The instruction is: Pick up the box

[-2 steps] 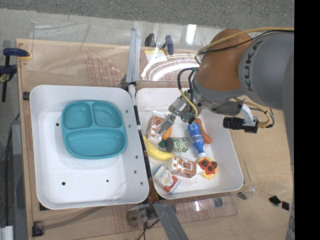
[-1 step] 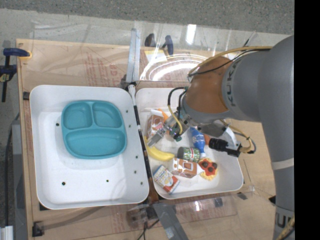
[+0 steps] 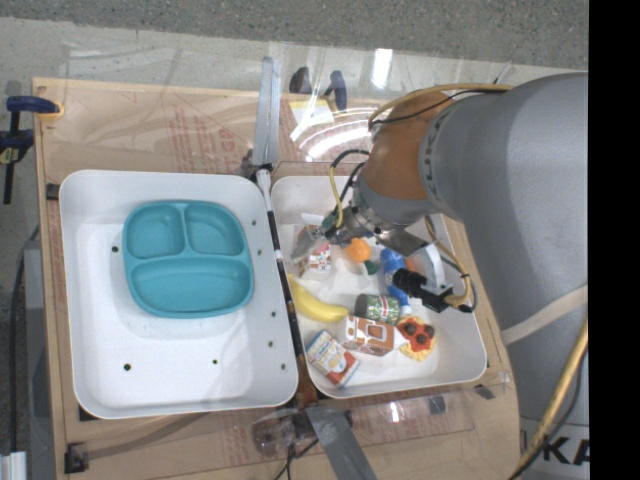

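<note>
Several small boxes lie in the right bin. A white and red carton sits near the bin's left wall. A brown and red box and a blue-edged box lie near the front. My gripper reaches down into the right bin from the right. Its tip is just above and against the white and red carton. The grey arm with its orange band covers the bin's back right part.
In the right bin lie a banana, a green-labelled can, an orange piece, a blue piece and a red and yellow toy. The left bin holds a teal divided plate.
</note>
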`<state>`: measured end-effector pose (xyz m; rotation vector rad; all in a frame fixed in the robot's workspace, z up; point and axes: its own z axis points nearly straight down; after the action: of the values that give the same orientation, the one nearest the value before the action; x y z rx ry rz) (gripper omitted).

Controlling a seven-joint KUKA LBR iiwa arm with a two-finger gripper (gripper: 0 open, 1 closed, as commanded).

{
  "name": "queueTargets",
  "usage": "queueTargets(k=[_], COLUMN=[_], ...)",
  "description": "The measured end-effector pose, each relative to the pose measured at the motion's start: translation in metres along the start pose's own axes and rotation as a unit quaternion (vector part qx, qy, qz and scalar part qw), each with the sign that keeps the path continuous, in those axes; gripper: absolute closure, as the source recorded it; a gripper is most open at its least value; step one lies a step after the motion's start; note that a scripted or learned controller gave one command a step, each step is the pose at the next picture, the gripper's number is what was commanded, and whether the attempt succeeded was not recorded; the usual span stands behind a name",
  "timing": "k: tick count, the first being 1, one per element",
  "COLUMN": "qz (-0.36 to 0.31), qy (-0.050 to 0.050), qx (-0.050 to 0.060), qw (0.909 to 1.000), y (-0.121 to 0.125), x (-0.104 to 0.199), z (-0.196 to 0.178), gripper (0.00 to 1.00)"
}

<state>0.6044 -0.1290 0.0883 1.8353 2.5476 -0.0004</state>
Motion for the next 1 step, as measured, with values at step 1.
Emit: queueTargets(k=[1], qz=[0.135], qy=[0.0], qx=[0.0], qw=[0.9908], y=[0.0134], x=[-0.0048], z=[-0.0001], gripper=[0.0])
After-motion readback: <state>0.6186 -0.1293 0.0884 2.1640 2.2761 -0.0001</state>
